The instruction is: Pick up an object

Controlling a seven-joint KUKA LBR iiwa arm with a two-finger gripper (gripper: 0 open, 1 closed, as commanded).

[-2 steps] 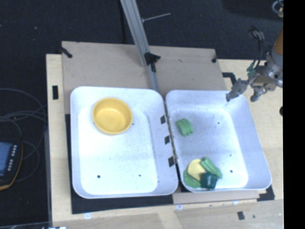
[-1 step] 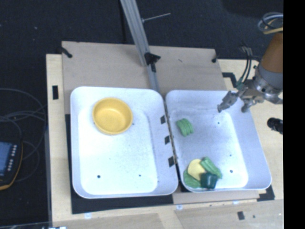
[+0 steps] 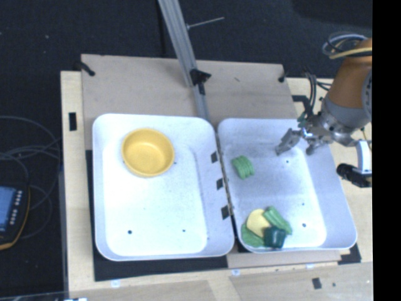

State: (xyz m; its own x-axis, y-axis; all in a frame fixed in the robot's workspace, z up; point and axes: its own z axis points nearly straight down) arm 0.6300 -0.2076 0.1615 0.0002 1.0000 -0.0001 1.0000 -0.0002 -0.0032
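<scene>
Dark floor surrounds a pale wooden surface, and on it two shallow white bins sit side by side, edges touching down the middle. Over in the left bin we have a yellow bowl, upright, resting toward the far left corner, alone on the white floor of that bin. Now the right bin: a small green ribbed object lies by itself near the far left side, close to the dividing edge. Down at the near edge there's a little cluster pressed together, a yellow piece, a light green piece lying across it, and a dark green block touching both. A grey metal rail slants down from the top to the point where the bins meet.

And the arm, orange band showing, comes in from the right. Its tool hangs over the far right part of the right bin, fingers spread apart with nothing between them, well apart from the green ribbed object and farther still from the cluster.
</scene>
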